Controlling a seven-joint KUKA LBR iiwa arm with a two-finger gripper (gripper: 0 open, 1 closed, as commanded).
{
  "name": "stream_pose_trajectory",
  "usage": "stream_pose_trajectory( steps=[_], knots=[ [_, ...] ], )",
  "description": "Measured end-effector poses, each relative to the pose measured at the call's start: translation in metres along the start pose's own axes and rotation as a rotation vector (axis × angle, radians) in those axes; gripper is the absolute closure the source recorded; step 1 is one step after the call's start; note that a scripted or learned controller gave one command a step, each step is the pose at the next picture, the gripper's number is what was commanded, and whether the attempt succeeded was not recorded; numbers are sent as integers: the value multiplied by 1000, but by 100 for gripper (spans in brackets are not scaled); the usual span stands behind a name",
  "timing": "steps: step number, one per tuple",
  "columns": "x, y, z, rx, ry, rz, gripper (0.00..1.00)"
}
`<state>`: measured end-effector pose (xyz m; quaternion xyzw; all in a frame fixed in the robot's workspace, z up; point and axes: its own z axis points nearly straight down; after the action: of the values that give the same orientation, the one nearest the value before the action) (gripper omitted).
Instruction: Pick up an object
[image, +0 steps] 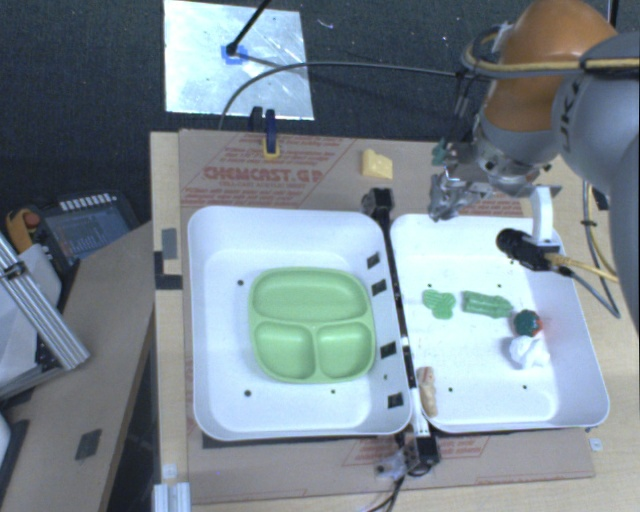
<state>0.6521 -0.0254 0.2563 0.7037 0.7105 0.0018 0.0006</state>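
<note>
Bins: two, white, side by side in the middle of the frame; left bin, right bin.
Left bin contents: one thing, a pale green tray with three compartments, one wide above and two smaller below; it lies flat at the bin's centre.
Right bin contents: four loose things, all in the right half of the bin floor.
Green pieces: two; a small rounded green piece and, just beside it to the right, a longer green piece lying crosswise.
Ball: one, green and red ball, at the right end of the longer piece.
White lump: one, white lump, touching the ball from below.
Rim between bins: one tan stub lying at the lower end, at the right bin's left edge.
Arm: one, grey arm with orange band, entering at upper right of the frame.
Gripper: one; gripper sits over the upper left corner of the right bin, well apart from all four loose things.
Gripper state: cannot tell from this slant; nothing seen held.
Outside bins: one yellow block and one blue-and-yellow clamp on the cardboard sheet above the bins; one silver plate at upper left.
</note>
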Motion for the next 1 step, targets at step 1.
stream_pose_trajectory(
  steps=[1],
  knots=[
    [59,-3,2,2,1,-1,100]
  ],
)
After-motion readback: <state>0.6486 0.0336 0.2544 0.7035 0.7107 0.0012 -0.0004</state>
